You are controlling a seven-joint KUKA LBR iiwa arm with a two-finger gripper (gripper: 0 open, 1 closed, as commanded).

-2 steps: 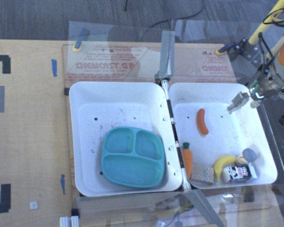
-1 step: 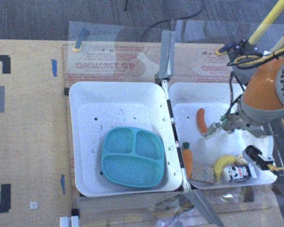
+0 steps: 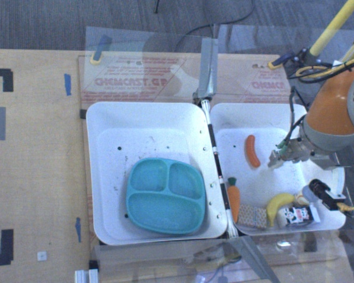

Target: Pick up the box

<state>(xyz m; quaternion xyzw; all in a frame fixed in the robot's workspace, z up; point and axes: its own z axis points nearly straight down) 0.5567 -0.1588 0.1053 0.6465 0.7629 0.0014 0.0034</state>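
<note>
arm [image 3: 333, 114] hangs over right bin [image 3: 236, 119], well above box [image 3: 298, 216].

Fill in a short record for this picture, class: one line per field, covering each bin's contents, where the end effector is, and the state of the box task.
left bin: shallow white bin holding a teal three-compartment plastic plate
right bin: shallow white bin holding an orange sausage, a toy carrot, a yellow banana, a small white-and-black box
end effector: over the right bin, right of the sausage
box: lying in the near right corner, apart from the end effector, not picked up
</note>
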